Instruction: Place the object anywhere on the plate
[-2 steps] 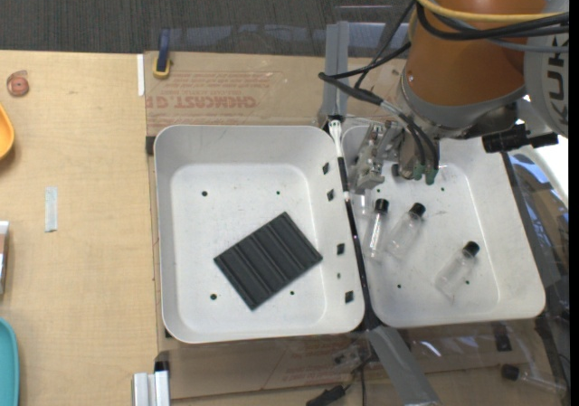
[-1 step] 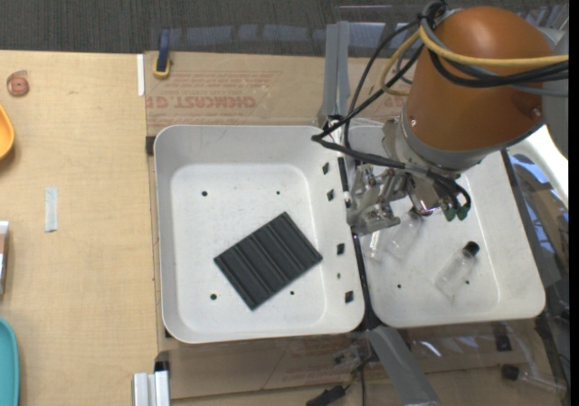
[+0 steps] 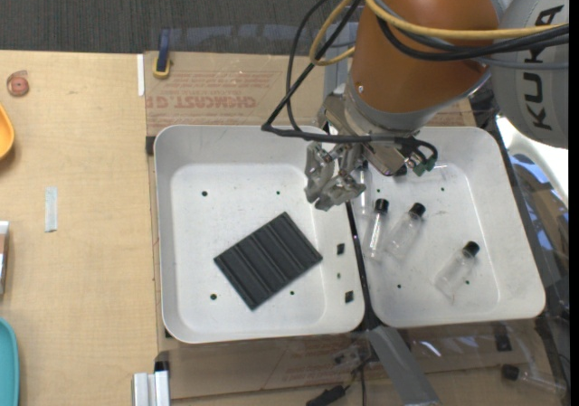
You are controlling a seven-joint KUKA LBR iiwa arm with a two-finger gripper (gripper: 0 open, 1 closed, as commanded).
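The dark ribbed plate lay flat in the left bin, lower centre of the frame. Three clear vials with black caps lay in the right bin; the nearest vial lay just right of the divider. I judged it light, stiff, slippery and breakable, best taken across its body. My pincer hung just up-left of it, above the divider, holding nothing I could see; its spread I could not tell.

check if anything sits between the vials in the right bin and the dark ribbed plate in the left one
Only the two bins' adjoining rims lie between the three clear vials and the dark ribbed plate. The claw hovers over that divide, farther back. The plate's top is bare.
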